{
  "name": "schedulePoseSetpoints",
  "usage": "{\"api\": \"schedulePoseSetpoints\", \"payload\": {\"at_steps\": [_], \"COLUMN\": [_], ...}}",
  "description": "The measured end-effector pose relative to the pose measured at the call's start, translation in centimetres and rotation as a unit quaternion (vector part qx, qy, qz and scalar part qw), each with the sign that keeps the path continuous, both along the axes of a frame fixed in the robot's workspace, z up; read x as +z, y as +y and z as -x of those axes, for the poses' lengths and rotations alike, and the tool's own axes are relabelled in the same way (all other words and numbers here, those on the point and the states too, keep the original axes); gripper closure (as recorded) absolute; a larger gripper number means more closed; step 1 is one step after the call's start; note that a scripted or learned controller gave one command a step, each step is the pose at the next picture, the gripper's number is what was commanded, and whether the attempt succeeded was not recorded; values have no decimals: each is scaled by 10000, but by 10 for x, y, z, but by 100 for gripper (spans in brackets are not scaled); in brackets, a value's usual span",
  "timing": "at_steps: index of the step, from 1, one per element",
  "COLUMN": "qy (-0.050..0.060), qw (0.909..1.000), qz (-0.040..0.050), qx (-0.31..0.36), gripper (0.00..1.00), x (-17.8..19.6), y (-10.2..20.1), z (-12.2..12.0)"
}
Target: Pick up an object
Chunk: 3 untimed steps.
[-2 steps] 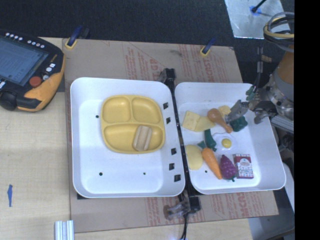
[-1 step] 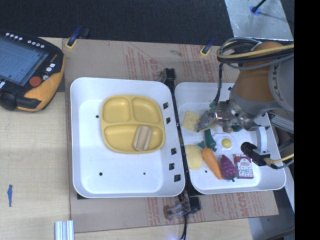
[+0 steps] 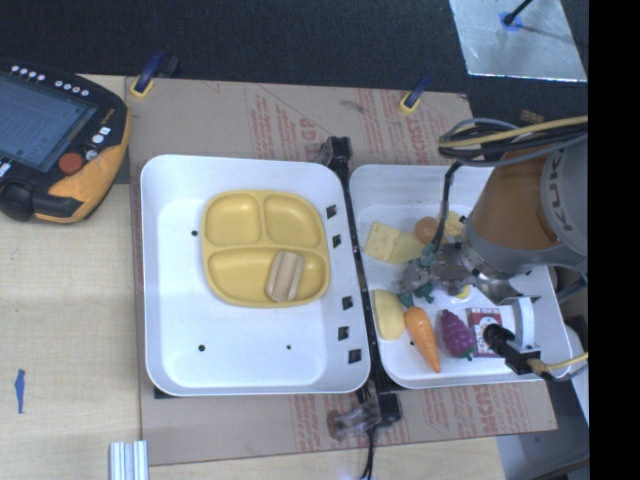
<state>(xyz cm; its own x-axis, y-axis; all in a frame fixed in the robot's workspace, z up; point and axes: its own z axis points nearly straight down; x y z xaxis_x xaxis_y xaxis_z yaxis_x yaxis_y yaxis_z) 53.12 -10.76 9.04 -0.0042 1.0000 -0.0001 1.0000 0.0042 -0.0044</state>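
Gripper [image 3: 425, 276] is low in the right bin [image 3: 400, 180], at the middle of the pile of toy food. Whether it is open or closed cannot be told; the tip is a dark tangle against dark clutter, and nothing can be confirmed as held.

Candidate objects lie close round it. Cheese [image 3: 383, 240] is just beside it on the upper left. An orange ball [image 3: 428, 229] is above it. A pale yellow piece [image 3: 388, 314] and the carrot [image 3: 423, 338] are below it, touching each other. Grapes [image 3: 458, 333] are beside the carrot, with a red and white card [image 3: 487, 321] next to them. Which of these the tip addresses cannot be determined.

Risks, as judged:
- Crowding. A close here may catch two items, or an edge only, and the item would drop on the lift.
- The carrot and the yellow piece are smooth and rounded, so they may squirt sideways.
- The tip is near the bin's left wall, so a pushed item could jam there.

Outward, the wrist and orange band [image 3: 510, 208] cover the bin's upper right, and anything beneath is hidden. The arm is cut off at the right. The left bin [image 3: 180, 348] holds a yellow tray [image 3: 240, 223] with a roll [image 3: 285, 275] in its lower compartment, well apart from the gripper.
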Motion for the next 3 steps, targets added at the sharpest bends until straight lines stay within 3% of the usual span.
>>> {"api": "schedulePoseSetpoints", "payload": {"at_steps": [1, 2, 3], "qy": [-22, -62, -36], "qw": [10000, 10000, 10000], "qz": [19, -1, 0], "qx": [0, 23, 17], "gripper": [100, 100, 100], "x": [14, 128, 157], "y": [-2, 36, 81], "z": [-3, -23, -72]}}
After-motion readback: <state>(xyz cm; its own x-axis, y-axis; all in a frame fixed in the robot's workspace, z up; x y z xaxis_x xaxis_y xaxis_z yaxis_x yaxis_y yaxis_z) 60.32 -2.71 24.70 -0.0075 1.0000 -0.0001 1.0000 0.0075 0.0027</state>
